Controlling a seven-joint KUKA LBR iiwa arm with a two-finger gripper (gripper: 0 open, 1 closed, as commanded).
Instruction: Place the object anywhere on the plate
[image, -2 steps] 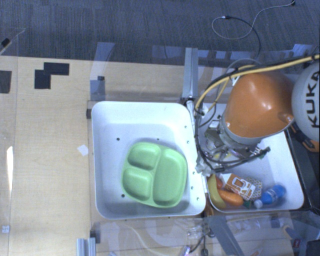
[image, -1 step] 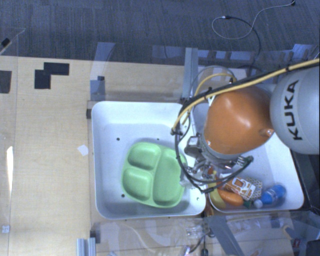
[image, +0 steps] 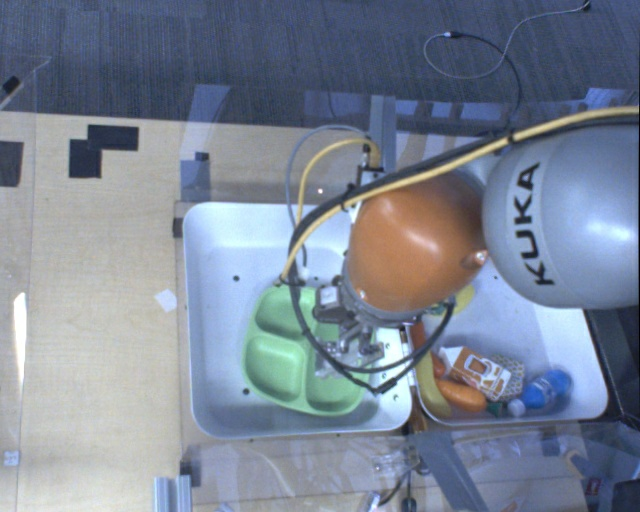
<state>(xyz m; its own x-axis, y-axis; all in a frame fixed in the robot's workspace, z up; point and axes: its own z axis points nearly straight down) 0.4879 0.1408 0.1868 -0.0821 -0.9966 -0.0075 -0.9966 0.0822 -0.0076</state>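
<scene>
A green divided plate (image: 280, 358) lies in the left white bin (image: 215, 300), toward its front right part. The arm's orange band and wrist hang directly over the plate's right side, and the gripper (image: 345, 350) reaches down over the plate's right compartments. Cables and the wrist hide the fingertips, and no object shows between them from here. Part of the plate lies hidden under the arm.
The right bin (image: 590, 400) holds several items: an orange carrot-like piece (image: 462, 394), a printed packet (image: 487, 372), a yellow piece (image: 432, 378) and a blue bottle (image: 545, 390). Yellow and grey cables loop above the left bin. Wooden bench surface stretches to the left.
</scene>
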